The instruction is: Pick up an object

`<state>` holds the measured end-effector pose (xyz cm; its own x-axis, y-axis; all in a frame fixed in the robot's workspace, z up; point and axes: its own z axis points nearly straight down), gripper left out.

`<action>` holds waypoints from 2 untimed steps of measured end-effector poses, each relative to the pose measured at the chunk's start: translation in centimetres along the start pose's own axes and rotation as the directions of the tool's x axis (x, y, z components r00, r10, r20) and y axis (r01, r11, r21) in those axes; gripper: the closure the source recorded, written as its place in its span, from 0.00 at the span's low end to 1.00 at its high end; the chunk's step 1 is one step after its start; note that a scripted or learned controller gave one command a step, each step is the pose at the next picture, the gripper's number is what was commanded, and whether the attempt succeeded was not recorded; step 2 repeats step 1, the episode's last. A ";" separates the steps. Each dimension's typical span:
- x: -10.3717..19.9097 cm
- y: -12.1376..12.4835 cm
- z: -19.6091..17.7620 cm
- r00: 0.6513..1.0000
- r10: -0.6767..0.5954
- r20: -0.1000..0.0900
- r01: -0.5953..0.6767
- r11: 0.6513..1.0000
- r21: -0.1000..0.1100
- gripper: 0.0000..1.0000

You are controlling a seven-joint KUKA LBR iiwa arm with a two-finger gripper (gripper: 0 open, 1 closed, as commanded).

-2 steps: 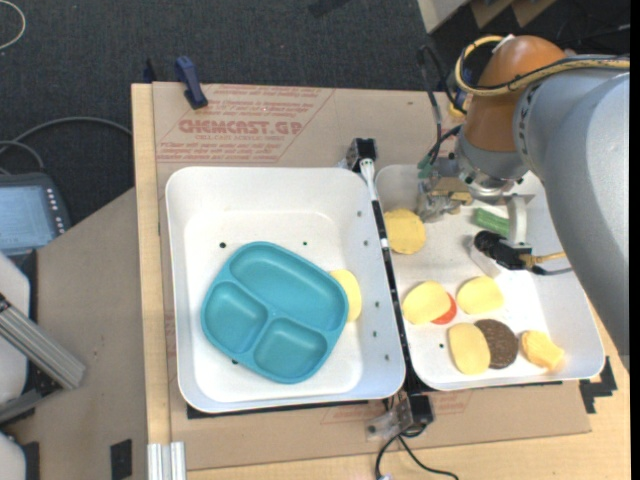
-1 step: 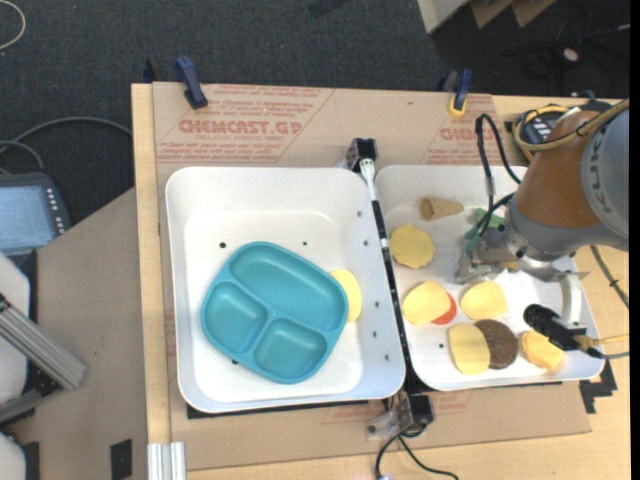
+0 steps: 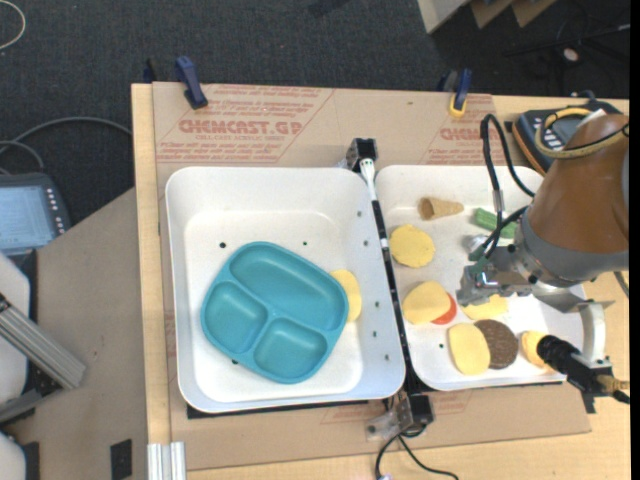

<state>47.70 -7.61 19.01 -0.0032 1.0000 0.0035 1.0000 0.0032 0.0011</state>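
Note:
The right bin [image 3: 400, 183] holds several toy food pieces. A tan cone [image 3: 440, 208] lies at the back, with a round yellow piece [image 3: 412, 246] in front of it. Nearer the front are a yellow piece on a red one [image 3: 428, 303], a yellow oval [image 3: 466, 349] and a brown cookie [image 3: 499, 345]. A green piece [image 3: 495, 223] shows beside the arm. My gripper [image 3: 478, 284] hangs low over the middle of the right bin, just above a yellow piece [image 3: 490, 309] that it partly hides. I see nothing held in it.
The left bin [image 3: 190, 193] holds a teal divided plate [image 3: 274, 311] with a yellow piece [image 3: 347, 293] at its right edge. A black divider bar [image 3: 380, 238] runs between the bins. A black cable [image 3: 493, 168] loops over the right bin.

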 end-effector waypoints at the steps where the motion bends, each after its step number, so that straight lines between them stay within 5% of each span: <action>1: 6.8 0.5 -15.2 1.000 -0.007 0.000 0.007 1.000 -0.019 1.00; 2: 6.8 0.5 -15.2 1.000 -0.007 0.000 0.007 1.000 -0.019 1.00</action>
